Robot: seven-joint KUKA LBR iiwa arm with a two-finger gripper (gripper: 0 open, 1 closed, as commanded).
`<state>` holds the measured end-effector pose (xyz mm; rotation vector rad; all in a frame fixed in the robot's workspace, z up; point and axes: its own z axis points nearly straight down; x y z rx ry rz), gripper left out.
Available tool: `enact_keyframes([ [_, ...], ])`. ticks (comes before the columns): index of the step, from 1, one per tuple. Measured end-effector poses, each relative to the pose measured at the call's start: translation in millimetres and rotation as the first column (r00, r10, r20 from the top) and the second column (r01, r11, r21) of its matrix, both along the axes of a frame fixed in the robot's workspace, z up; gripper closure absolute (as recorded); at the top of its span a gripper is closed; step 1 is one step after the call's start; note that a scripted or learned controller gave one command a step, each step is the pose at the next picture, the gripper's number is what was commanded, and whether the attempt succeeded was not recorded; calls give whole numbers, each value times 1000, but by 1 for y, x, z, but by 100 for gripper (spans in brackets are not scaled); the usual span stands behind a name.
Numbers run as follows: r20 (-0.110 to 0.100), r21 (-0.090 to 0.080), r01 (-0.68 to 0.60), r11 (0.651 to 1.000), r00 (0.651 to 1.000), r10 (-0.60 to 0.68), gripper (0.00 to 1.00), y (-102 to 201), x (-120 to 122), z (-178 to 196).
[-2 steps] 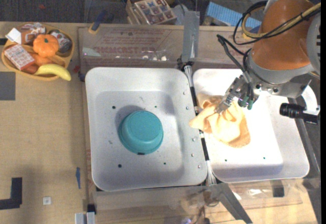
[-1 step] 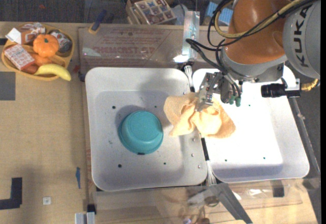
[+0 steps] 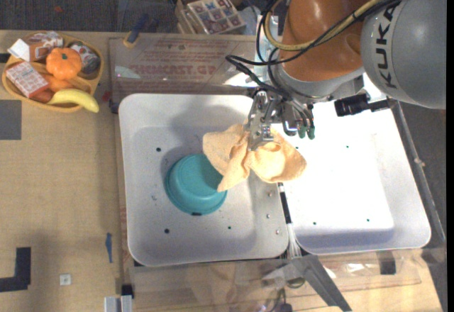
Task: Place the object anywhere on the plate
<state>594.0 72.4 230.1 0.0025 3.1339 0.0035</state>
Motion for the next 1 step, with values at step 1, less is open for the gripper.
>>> enact_keyframes([
  [1,1,0,0,1000,1000,0,0,0,0,1],
])
